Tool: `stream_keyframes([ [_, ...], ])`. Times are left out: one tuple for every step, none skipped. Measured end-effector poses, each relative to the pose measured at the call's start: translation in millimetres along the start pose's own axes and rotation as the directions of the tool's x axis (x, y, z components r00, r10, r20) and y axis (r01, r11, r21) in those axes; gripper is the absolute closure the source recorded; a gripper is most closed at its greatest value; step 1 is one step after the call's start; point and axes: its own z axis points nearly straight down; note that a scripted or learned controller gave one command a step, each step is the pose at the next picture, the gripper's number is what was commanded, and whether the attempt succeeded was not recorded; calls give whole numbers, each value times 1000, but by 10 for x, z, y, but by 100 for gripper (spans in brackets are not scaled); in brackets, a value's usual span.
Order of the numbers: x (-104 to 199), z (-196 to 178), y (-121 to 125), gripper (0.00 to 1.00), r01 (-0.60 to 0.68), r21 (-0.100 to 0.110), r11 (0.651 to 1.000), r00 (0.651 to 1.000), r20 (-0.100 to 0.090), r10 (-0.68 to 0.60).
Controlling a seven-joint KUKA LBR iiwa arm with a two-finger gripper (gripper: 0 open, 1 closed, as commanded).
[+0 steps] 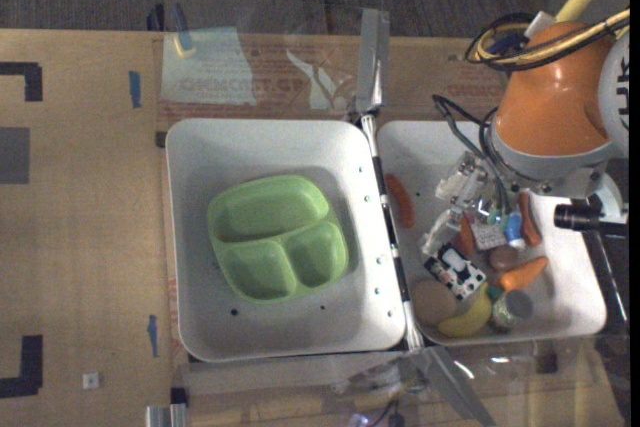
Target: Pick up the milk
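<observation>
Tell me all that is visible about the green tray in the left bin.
The green tray is a light green, smooth, plastic-looking dish with rounded corners and three compartments: one long one at the far side, two smaller ones nearer. It lies flat, slightly turned, near the middle of the left white bin. Nothing lies in it, and the gripper is over the other bin.

No legible text or labels

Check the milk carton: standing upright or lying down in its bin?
Lying down. The milk carton shows its cow-patterned side face up in the right bin, beside the banana.
</observation>
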Motion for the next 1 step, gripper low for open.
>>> stream_keyframes([
  [-415, 1, 483, 0, -72, 0, 997, 997, 0, 72],
])
